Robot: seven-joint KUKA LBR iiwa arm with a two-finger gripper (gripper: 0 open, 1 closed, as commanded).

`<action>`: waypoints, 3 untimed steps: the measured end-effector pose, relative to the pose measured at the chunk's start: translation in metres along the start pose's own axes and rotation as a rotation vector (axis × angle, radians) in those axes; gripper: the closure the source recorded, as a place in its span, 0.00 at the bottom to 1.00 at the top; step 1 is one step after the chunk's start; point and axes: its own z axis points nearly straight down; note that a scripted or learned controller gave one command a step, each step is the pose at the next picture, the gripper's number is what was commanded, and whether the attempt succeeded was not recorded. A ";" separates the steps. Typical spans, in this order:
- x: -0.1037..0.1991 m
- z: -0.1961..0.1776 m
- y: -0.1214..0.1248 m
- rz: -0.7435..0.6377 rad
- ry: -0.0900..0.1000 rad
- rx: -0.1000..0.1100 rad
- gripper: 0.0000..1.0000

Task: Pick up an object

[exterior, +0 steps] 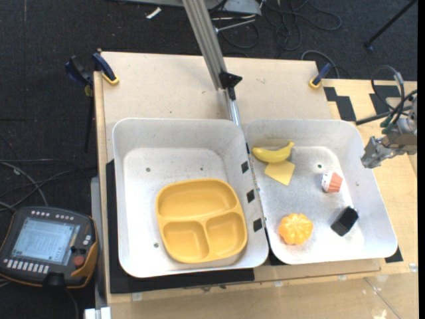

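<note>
The right bin [372, 198] holds several items. A yellow banana [273, 153] lies at its upper left, with a flat yellow wedge [280, 173] just below it. A small red and white object [331, 182] sits toward the middle right. An orange, ribbed, round fruit [295, 228] rests near the front, and a black block [344, 220] lies to its right. My gripper [378, 153] hangs over the right rim of this bin, apart from every item, with nothing visibly in it.
A yellow divided plate [201, 219] lies in the left bin [133, 145]. A slanted metal pole [206, 32] crosses above the bins' shared wall. Clamps sit at the bench's back corners. A teach pendant [46, 244] rests at lower left.
</note>
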 end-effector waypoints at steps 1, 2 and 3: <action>0.052 -0.002 0.009 -0.005 0.004 0.005 1.00; 0.096 0.013 0.015 -0.004 0.004 0.008 1.00; 0.153 0.030 0.017 -0.005 0.005 0.009 1.00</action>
